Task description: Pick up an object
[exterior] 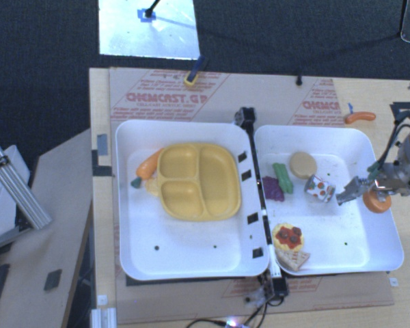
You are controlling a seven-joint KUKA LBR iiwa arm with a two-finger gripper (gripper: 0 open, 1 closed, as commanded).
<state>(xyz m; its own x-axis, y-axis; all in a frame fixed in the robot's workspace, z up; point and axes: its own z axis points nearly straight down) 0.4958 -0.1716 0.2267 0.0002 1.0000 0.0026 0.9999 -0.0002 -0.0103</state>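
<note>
My gripper [363,188] hangs low over the right edge of the right bin [342,251], reaching in from the right. A grey part of it points left toward a small white spotted can [319,188] lying just beside its tip. Tucked against the gripper's right side is a round orange piece [378,201]; whether it is held cannot be made out. Also in this bin are a tan round bun [303,164], a green pod [282,177], purple grapes [272,189] and a pizza slice [290,243].
The left bin [140,244] holds a yellow divided plate [195,181] with a toy carrot [147,165] at its left edge. The bins' shared wall [254,183] runs down the middle. An orange sausage-shaped toy [359,117] lies on the bench behind the right bin.
</note>
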